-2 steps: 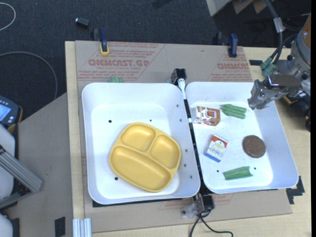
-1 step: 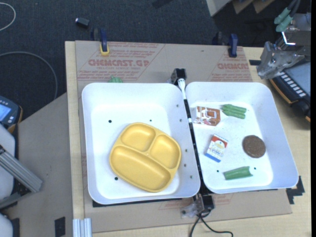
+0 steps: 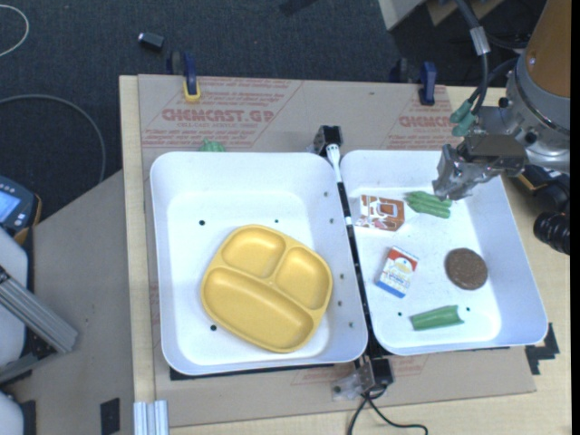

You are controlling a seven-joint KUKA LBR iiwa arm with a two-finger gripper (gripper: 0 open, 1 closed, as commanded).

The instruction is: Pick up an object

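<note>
My gripper (image 3: 448,190) hangs over the back of the right bin (image 3: 521,270), its tips right at the right end of a green pod (image 3: 428,205). Whether the pod is between the tips I cannot tell. In the same bin lie a small red-and-white packet (image 3: 381,211), a red, white and blue carton (image 3: 396,272), a brown round disc (image 3: 466,268) and a second green pod (image 3: 435,317) near the front. A yellow divided tray (image 3: 266,285) fills the middle of the left bin (image 3: 172,234).
The bins rest on a cardboard sheet (image 3: 272,107) held by blue clamps (image 3: 189,75) at the back. A black clip (image 3: 328,140) sits where the bins meet. Cables (image 3: 471,34) hang behind the arm at upper right.
</note>
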